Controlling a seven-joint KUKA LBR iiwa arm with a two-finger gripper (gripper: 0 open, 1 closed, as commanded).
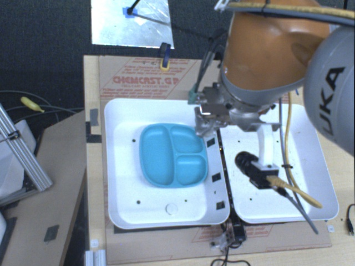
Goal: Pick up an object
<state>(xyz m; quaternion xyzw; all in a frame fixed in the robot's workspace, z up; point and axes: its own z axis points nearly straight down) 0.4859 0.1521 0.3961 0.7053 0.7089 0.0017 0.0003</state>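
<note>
Single fixed camera above bench (61,154), looking down at slant, mid-range. Left bin (123,204) near frame centre, right bin (312,148) toward 3 o'clock. Arm (277,43) enters from 2 o'clock, nearest lens, looming large.

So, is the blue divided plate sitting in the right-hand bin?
No, the blue divided plate lies flat in the left bin as the camera sees it.
</note>
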